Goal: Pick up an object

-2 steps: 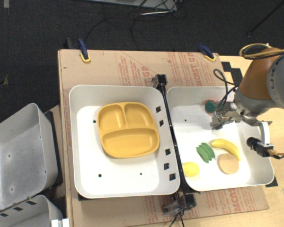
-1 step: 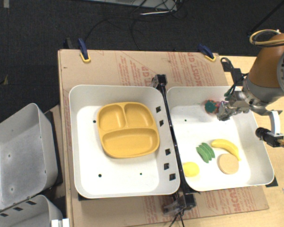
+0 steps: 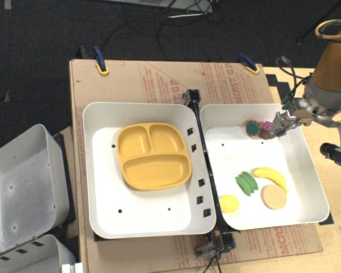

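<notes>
The right bin (image 3: 307, 169) holds a yellow banana (image 3: 271, 177), a green ridged piece (image 3: 246, 182), a round tan piece (image 3: 274, 197), a yellow lemon-like piece (image 3: 229, 203) and, at its far side, a teal and purple item (image 3: 257, 128). My gripper (image 3: 282, 123) hangs low over the far right corner of this bin, right beside the teal and purple item. Its tips are small and dark against the bin wall, and nothing shows plainly between them.
The left bin (image 3: 102, 169) bears a yellow divided plate (image 3: 154, 155). A grey bin (image 3: 23, 192) stands off the bench at the left. Blue and yellow clamps (image 3: 101, 61) (image 3: 248, 62) grip the board's far edge. Cables run behind.
</notes>
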`<state>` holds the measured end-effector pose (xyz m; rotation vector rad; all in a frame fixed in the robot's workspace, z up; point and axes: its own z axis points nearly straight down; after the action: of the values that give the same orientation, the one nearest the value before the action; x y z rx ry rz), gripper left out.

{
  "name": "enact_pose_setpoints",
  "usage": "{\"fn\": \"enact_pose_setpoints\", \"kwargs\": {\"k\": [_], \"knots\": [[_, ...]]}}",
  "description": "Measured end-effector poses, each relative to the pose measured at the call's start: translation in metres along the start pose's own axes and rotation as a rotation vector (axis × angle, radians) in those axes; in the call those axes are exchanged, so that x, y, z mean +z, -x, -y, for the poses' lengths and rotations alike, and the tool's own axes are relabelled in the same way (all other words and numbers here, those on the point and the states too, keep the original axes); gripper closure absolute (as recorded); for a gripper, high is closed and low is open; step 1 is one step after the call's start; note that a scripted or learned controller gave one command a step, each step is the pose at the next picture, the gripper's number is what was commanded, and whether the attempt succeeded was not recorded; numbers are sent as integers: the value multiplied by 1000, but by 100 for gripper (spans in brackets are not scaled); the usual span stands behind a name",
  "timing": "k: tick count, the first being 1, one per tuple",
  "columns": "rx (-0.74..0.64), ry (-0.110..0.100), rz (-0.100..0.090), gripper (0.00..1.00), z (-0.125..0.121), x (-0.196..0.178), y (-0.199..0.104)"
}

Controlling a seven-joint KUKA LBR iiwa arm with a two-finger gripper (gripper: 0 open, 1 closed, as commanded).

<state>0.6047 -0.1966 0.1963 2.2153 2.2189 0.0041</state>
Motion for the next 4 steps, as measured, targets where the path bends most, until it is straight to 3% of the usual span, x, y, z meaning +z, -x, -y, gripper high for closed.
{"fn": "enact_pose_setpoints", "kwargs": {"k": [1,4], "knots": [[0,-3,-1,100,-1,-14,0],[-7,-8,-6,100,9,-29,-187]]}}
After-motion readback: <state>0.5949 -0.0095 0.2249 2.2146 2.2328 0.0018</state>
